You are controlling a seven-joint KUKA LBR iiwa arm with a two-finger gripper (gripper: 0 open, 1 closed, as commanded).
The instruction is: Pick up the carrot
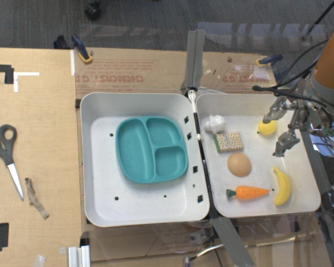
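Judging task not yet started: we see carrot (247, 193) lying flat near front edge of right bin (306, 207), between egg (239, 164) and banana (282, 186). Gripper (283, 129) hovers well apart, fingers spread, nothing between. Approach, descent, grasp, lift remain.

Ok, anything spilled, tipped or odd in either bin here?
Nothing stands out. The carrot, banana, egg and lemon lie apart in the right bin; the teal tray sits flat in the left bin.
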